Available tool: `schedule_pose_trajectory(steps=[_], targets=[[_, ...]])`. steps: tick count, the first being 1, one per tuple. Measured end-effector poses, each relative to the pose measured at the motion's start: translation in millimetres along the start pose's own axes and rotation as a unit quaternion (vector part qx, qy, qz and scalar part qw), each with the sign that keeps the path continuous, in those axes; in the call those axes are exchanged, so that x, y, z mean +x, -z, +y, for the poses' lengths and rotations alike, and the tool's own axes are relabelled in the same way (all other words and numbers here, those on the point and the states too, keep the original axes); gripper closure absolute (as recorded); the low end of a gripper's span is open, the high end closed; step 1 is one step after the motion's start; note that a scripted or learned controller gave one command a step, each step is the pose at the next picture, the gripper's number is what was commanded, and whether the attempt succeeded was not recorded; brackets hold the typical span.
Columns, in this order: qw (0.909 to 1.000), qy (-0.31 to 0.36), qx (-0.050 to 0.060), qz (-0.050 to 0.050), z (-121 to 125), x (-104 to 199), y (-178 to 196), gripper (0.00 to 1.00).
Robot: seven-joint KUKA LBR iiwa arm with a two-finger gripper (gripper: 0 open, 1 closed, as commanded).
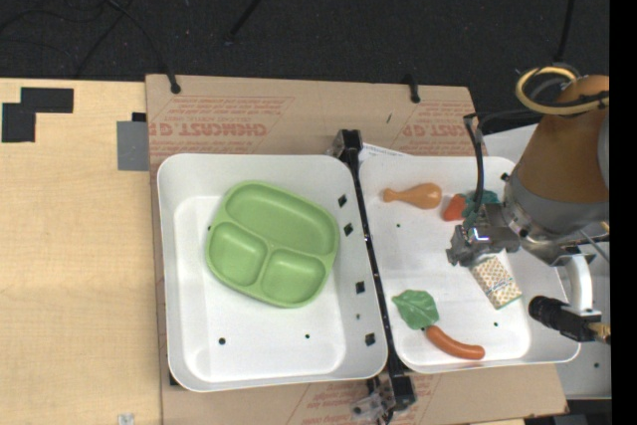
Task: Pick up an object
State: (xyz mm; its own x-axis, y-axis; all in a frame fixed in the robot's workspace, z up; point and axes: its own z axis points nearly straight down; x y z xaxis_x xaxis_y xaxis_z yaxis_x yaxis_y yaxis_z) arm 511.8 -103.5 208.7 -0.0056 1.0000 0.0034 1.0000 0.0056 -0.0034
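Gripper point(476, 244) is low in the right bin point(413, 204), touching the top end of a patterned small box point(497, 280); finger state cannot be told; toy drumstick point(415, 195), green leaf point(416, 308) and sausage point(456, 344) lie nearby; green divided plate point(271, 243) occupies the left bin point(194, 333).

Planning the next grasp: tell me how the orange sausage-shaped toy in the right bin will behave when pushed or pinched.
The orange sausage-shaped toy looks rounded and slim, so it will probably roll or pivot if nudged sideways. Its smooth, glossy-looking surface may slip from a pinch. It lies against the green leaf-shaped toy, which would likely shift with it.
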Motion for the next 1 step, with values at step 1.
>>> schedule_pose_trajectory(steps=[1], targets=[[1.0, 0.0, 0.001, 0.0, 8.1, 54.2, -8.1, 1.0]])
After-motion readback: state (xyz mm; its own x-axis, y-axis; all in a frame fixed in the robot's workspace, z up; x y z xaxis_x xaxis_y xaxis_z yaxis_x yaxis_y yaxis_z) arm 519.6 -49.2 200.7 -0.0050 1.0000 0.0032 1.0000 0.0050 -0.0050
